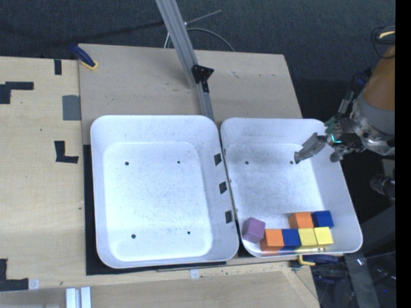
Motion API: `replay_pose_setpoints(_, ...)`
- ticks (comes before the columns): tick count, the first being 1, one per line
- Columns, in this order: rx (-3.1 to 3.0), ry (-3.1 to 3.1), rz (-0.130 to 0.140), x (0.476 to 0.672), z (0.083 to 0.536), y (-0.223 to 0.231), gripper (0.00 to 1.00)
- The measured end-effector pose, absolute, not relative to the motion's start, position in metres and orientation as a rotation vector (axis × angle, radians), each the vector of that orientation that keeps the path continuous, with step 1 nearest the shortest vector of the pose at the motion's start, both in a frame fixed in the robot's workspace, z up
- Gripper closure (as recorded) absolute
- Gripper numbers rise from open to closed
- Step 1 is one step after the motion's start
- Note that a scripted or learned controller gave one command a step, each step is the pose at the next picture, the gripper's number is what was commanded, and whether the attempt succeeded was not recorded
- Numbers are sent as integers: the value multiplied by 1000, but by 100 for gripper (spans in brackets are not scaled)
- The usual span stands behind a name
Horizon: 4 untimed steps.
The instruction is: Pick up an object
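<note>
Several small blocks lie along the near edge of the right bin (pixel 282 172): a purple block (pixel 254 228), an orange block (pixel 274 237), a blue block (pixel 291 237), two yellow blocks (pixel 315 236), then another orange block (pixel 300 221) and another blue block (pixel 322 219) just behind them. My gripper (pixel 322 151) hangs over the right bin's far right corner, well behind the blocks. It is open, its fingers spread, and nothing sits between them.
The left bin (pixel 154 191) stands beside the right one, their rims meeting in the middle. A slanted metal bar (pixel 180 31) runs down to the bins' back edge. The wooden bench (pixel 38 140) extends to the left.
</note>
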<state>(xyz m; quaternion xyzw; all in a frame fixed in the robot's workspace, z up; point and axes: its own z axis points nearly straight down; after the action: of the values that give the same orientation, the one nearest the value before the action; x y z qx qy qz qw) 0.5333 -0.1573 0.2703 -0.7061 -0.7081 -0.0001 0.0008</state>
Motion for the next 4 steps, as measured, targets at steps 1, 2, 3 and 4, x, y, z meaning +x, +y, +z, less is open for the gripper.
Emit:
replay_pose_setpoints(1, -2214, -2218, 8, 548, 162, -124, 0)
replay_pose_setpoints(2, -2214, -2221, 5, 545, 125, -87, 0)
replay_pose_setpoints(3, -2219, -2218, 8, 542, 89, -98, 0)
replay_pose_setpoints(4, -2220, -2220, 5, 530, 92, -103, 0)
